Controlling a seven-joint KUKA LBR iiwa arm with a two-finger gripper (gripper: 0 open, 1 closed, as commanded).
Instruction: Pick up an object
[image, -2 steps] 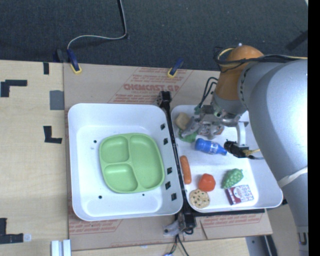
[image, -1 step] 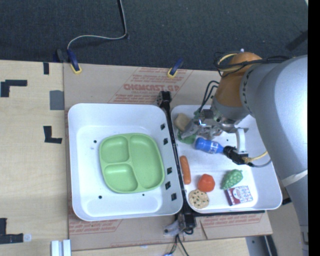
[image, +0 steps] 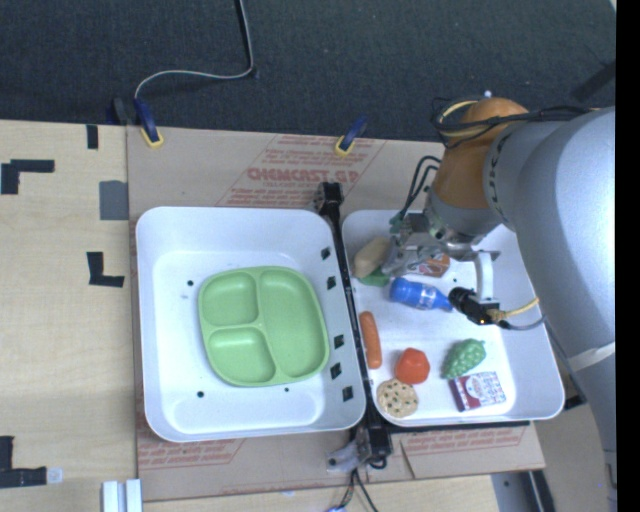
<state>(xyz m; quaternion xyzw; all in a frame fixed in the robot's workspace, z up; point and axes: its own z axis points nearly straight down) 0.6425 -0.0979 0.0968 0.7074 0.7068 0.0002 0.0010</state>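
Camera view
Arm: grey, orange band above the wrist, reaching in from the right, over the far part of the right bin (image: 548, 392).
Fingers (image: 412, 252): low in the right bin among the toys; from where I stand I cannot tell how far apart they are, or whether anything is between them.
Blue bottle (image: 418, 294): lying on its side just below the fingers.
Pale beige piece (image: 371, 256): just left of the fingers, by the bin's left wall.
Orange carrot (image: 371, 339): further down and left of the fingers.
Red tomato (image: 413, 366): below the bottle, well clear of the fingers.
Cookie (image: 398, 398): nearest corner, below the tomato.
Green leafy toy (image: 464, 357): down and right of the fingers.
Red-and-white packet (image: 479, 390): just below the leafy toy.
Left bin (image: 160, 240): holds a green divided plate (image: 264, 325), well left of the fingers.
Table (image: 60, 300): light wood under cardboard.
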